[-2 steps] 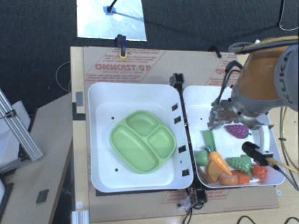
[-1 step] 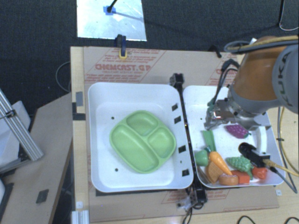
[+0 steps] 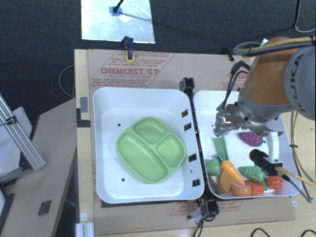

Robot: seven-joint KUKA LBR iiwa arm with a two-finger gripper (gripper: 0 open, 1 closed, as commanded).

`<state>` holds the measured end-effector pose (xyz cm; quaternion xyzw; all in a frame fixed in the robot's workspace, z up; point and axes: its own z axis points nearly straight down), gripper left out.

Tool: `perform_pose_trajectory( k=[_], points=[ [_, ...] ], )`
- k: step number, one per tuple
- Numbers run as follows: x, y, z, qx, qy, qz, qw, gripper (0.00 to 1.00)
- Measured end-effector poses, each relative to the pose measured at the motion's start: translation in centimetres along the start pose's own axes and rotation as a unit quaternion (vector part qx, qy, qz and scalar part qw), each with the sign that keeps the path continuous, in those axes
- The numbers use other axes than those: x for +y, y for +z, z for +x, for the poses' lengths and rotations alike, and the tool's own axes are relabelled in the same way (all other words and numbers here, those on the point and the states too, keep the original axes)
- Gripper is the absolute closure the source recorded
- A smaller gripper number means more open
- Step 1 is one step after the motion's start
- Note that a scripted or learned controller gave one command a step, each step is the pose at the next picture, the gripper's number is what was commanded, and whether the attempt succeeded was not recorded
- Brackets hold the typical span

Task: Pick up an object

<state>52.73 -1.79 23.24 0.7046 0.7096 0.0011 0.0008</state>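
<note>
So, gripper (image 3: 222,125) hangs low over right bin (image 3: 207,100), finger state honestly can't tell, too blurry. Toy food piled along bin's near side: green cucumber (image 3: 220,147), carrot (image 3: 231,171), purple grapes (image 3: 251,138). Left bin (image 3: 106,132) holds green divided plate (image 3: 150,149). Cardboard covers surface (image 3: 133,70).

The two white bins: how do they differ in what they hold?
The left bin holds one thing, a green divided plate; the right bin holds many small toy foods, such as a carrot and purple grapes. The arm's end effector is over the right bin, not the left bin. Both are white, shallow, side by side.
</note>
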Motion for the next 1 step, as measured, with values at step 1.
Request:
perform_pose_trajectory(
  k=[1],
  points=[
    [-1.12, -0.03, 0.11, 0.0, 0.003, 0.001, 1.0, 1.0]
  ],
)
